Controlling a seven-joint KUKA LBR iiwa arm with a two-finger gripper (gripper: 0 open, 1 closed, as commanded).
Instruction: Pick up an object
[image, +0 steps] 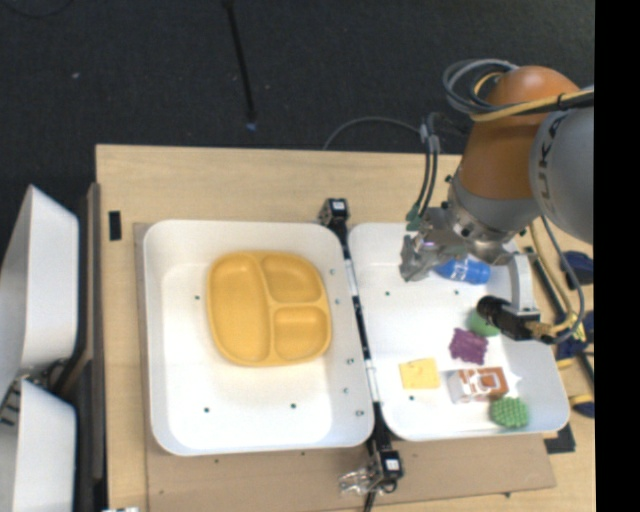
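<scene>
pincer (420, 258): hanging low over the far part of the right bin (400, 400), just beside a blue object (466, 270); whether it is spread or pressed together, i cannot tell.
blue object: lying in the right bin, partly hidden under the wrist, seemingly the likeliest target.
other candidates: a purple piece (467, 345), a yellow square (419, 374), an orange-and-white packet (481, 383) and a green bumpy ball (509, 411) are sitting nearer the front.
left bin (170, 420): holding a yellow divided plate (269, 306).
worktop (120, 190): carrying both bins.
step: approaching, i am judging; nothing is visibly being gripped.
next move: calling for centring over one object, descending, then closing.
</scene>
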